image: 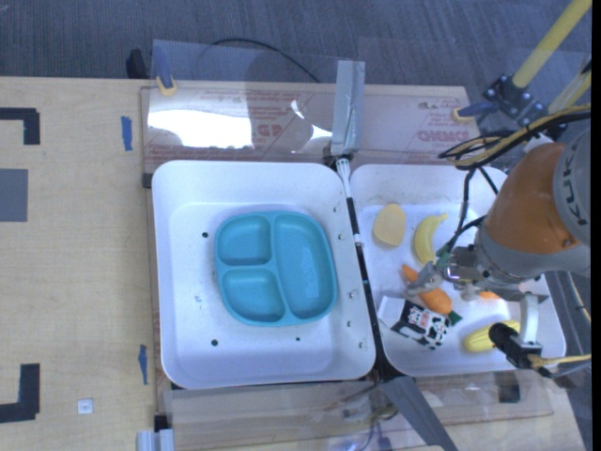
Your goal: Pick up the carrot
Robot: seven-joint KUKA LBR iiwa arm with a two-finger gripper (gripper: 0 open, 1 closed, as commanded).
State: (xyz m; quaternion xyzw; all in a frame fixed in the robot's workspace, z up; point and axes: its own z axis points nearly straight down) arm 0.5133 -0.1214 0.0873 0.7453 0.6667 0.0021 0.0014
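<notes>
The carrot (436, 300) is a short orange piece with a green end, lying in the middle of the right bin (545, 350). My gripper (443, 277) hangs right over its upper edge, at the end of the grey arm with the orange band (528, 216), which comes in from the right. The gripper's body hides part of the carrot's top. From this slant I cannot make out whether anything sits in the gripper.
Around the carrot in the right bin lie a small orange piece (408, 272), a banana (428, 237), a pale yellow item (389, 224), a black-and-white box (420, 324), a yellow item (481, 338) and another orange bit (488, 296). The left bin (178, 252) holds a teal divided tray (276, 267).
</notes>
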